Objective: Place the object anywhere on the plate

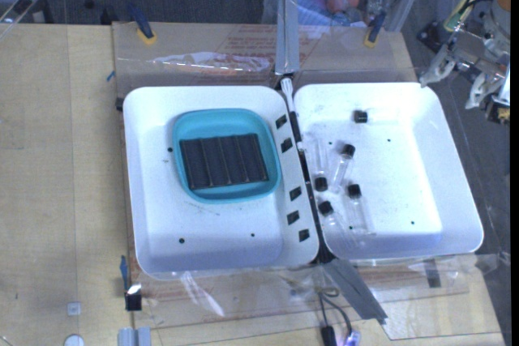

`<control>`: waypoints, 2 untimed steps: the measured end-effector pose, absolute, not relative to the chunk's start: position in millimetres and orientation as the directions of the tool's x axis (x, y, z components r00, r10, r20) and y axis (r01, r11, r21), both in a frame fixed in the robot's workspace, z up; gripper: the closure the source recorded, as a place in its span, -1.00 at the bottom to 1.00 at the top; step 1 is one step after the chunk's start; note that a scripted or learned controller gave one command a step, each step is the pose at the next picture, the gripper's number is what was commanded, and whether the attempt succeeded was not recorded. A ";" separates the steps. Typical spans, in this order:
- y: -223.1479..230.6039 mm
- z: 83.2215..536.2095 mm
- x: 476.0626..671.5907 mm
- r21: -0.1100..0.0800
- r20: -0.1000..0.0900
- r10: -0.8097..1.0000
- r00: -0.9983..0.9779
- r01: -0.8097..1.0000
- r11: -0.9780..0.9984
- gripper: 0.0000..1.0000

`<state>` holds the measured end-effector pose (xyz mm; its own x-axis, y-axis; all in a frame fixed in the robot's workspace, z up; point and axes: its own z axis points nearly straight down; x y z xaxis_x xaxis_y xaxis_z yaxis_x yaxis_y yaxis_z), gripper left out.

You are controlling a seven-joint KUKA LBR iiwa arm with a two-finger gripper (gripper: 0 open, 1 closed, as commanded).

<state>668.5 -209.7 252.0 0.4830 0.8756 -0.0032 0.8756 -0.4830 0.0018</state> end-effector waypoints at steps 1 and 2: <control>-210.8 249.7 667.4 -0.002 -0.002 0.898 0.439 0.898 -0.439 -1.00; -207.1 247.2 666.5 -0.003 -0.002 0.887 0.463 0.887 -0.463 -1.00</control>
<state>666.5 -207.1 247.2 0.4626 0.8866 -0.0016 0.8866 -0.4626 -0.0029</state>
